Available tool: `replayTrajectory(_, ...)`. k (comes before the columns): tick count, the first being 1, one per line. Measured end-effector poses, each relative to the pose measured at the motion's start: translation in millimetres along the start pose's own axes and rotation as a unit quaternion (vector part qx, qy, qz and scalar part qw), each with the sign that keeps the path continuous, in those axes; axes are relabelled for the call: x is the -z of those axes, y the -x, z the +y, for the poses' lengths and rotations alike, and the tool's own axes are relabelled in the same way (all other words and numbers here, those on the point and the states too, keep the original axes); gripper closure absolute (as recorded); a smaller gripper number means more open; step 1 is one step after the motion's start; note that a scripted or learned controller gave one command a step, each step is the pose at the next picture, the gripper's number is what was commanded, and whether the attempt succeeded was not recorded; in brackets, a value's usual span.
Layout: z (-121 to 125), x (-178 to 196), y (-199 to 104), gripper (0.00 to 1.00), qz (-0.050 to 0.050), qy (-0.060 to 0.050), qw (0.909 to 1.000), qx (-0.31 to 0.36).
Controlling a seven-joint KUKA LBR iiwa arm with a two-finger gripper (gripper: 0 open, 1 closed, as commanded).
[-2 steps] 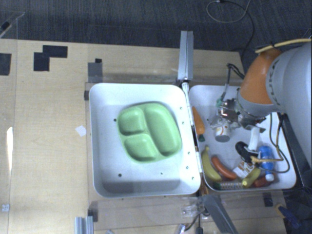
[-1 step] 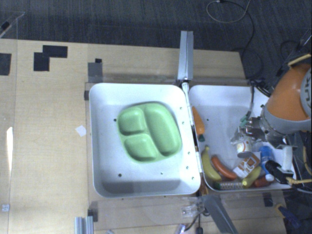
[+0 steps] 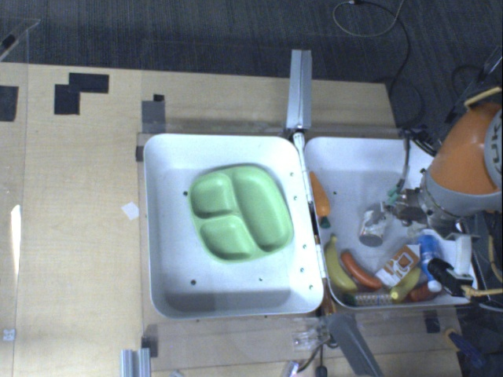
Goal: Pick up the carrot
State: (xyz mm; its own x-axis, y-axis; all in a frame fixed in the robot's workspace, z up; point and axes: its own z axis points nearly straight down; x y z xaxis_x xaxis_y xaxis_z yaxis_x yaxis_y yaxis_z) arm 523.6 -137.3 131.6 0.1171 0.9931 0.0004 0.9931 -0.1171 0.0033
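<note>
One arm hangs over the right bin, gripper state unclear, carrot apart.

The orange carrot lies lengthwise right of the frame's centre, its green end lowermost, against the left wall of the right bin.

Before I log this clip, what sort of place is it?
Probably a robotics lab test bench: two white bins on a wooden bench, a green divided tray in the left one, toy food such as the carrot in the right, cables on the floor.
</note>
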Motion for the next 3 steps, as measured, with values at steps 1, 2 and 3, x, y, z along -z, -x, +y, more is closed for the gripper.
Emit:
replayTrajectory(1, 34.4, 14.3, -60.1, 0.00, 0.000, 0.000, 0.9949, -0.101)
replayTrajectory(2, 63.4, -43.3, -59.1, 0.00, 0.001, 0.003, 0.9833, -0.182)
replayTrajectory(3, 66.1, -30.5, -61.4, 1.00, 0.002, 0.006, 0.9843, -0.176)
